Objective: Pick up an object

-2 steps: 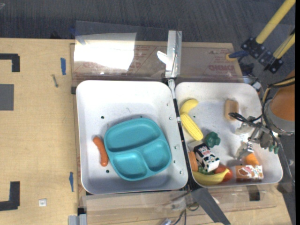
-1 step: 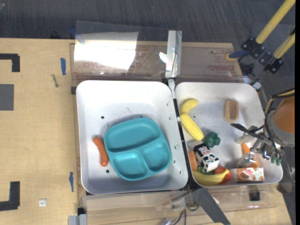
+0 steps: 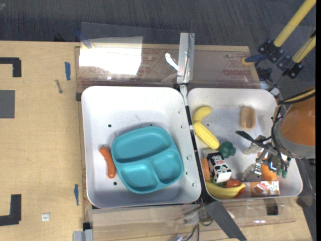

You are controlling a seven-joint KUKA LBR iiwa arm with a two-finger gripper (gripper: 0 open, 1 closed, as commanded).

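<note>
- A red sausage is lying beside a teal plate in the left bin.
- A corn cob, bananas and a little cow carton are sitting in the right bin.
- The hand is hanging low over an orange toy; I cannot tell if it is spread.
- Nothing is lifted yet, so the picking up is still left to do.

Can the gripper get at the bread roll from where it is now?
Probably yes: the bread roll lies alone on bare bin floor, nothing stacked on it, and the gripper hangs in the same bin.
</note>
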